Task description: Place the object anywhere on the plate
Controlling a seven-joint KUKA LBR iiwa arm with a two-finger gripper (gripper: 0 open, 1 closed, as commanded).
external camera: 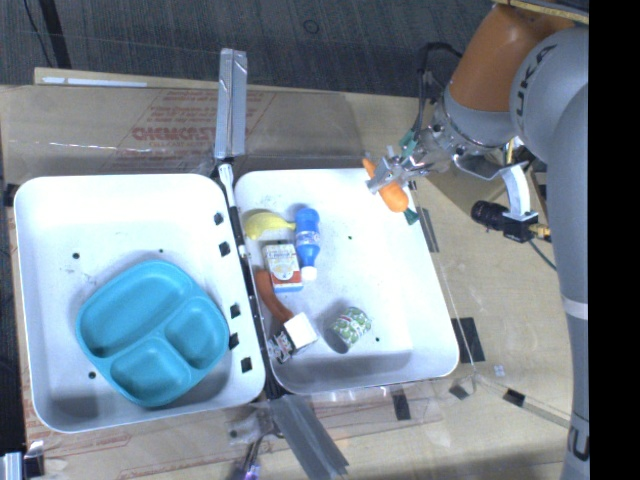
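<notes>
- The pincer (392, 180) hangs above the right bin's (425, 268) far right rim, closed around a small orange object (396, 197).
- The blue divided plate (152, 333) lies in the left bin (60, 228).

A single fixed camera looks down on the desk (90, 118) from above, at a slant rather than straight overhead. It faces the two white bins set side by side, the left bin (60, 228) and the right bin (420, 298), and takes in both of them whole, with a margin of desk all around and dark floor along the top edge. The arm (560, 78) comes in from the right side of the frame. The view stands far enough back that the things in the bins appear small.
</notes>
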